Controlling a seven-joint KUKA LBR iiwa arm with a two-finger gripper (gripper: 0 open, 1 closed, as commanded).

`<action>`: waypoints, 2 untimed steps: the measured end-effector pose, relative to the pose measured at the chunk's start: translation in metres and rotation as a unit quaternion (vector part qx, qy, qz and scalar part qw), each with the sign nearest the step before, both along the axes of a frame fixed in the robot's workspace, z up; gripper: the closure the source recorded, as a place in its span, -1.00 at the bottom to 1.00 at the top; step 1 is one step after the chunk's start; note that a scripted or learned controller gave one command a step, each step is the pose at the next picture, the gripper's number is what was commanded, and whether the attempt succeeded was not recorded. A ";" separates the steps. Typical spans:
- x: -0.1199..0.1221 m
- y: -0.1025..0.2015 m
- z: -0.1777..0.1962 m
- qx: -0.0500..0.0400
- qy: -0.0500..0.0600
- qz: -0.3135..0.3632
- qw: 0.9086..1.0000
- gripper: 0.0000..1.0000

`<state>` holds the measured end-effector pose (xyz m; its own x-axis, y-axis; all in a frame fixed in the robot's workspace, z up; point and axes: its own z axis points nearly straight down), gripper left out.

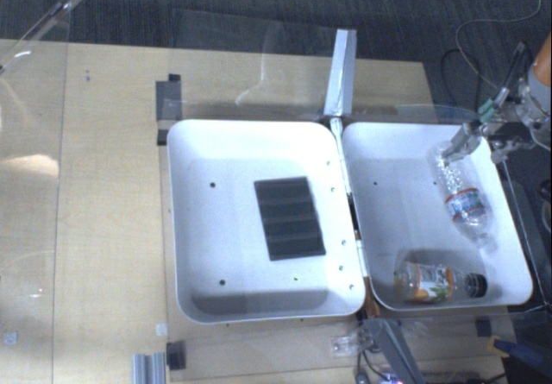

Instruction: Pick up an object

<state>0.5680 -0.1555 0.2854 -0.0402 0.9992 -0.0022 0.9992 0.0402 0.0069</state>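
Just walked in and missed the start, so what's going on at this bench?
A grey robot arm reaches in from the right, its gripper over the far side of the right white bin, at the upper end of a clear plastic water bottle. A second bottle with an orange label lies near that bin's front wall. A dark ribbed rectangular block sits in the left white bin.

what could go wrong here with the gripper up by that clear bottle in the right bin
The gripper sits at the top end of the clear plastic bottle, near the right bin's far wall, so it may clip only the end and slip off. The bottle is round and could roll. If nudged, it could bump the second bottle lying along the near wall.
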 end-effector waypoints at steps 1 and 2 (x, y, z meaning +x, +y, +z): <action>0.030 -0.040 -0.095 0.001 0.002 -0.016 1.000 -1.00; 0.062 -0.049 -0.196 -0.001 -0.003 0.034 0.999 -1.00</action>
<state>0.6303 -0.2049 0.0891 -0.1074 0.9942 -0.0041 0.9941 0.1074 0.0121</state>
